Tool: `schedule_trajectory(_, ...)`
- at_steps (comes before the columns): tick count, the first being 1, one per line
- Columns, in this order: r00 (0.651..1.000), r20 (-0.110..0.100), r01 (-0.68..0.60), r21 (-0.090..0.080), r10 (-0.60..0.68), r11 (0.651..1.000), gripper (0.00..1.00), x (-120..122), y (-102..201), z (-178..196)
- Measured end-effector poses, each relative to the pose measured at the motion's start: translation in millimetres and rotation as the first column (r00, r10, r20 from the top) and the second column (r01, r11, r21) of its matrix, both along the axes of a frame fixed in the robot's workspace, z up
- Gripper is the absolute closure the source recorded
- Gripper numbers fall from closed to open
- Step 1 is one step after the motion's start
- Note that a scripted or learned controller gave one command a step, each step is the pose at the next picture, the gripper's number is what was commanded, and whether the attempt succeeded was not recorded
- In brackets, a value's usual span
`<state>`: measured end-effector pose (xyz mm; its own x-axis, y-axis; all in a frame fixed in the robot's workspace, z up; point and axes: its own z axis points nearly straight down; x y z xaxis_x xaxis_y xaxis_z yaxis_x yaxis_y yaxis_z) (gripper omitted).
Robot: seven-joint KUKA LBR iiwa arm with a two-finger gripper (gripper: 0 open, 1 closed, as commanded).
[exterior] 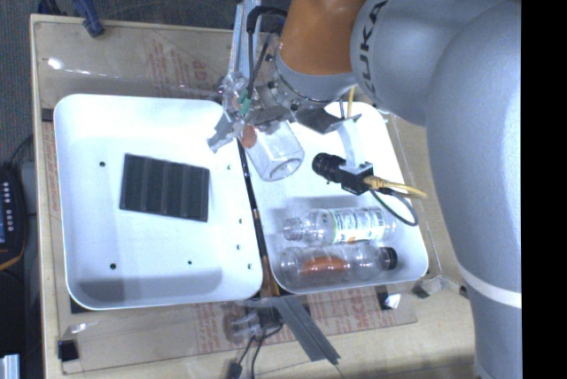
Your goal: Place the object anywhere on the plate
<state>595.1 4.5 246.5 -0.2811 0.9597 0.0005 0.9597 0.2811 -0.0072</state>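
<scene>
My arm (pixel 425 41) reaches over the right bin (pixel 403 266). The dark plate (pixel 165 188) waits in the left bin (pixel 80 125). The gripper (pixel 252 125) looks pinched on the clear cup (pixel 276 152), lifted near the divide. I judge transport underway; next, carry leftward, lower, release.

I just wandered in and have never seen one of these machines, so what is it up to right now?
A big grey robot arm with an orange band reaches over two white bins. Its gripper sits at the divider between them, right against a clear plastic cup lying on its side in the right bin; whether it has hold of the cup is unclear. Two clear bottles lie at that bin's near end. A dark ridged plate waits in the left bin.
</scene>
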Motion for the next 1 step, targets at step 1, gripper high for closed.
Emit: schedule_trajectory(1,0.971,0.004,0.239,-0.001,-0.239,0.971,1.00,41.1,0.1,13.2)
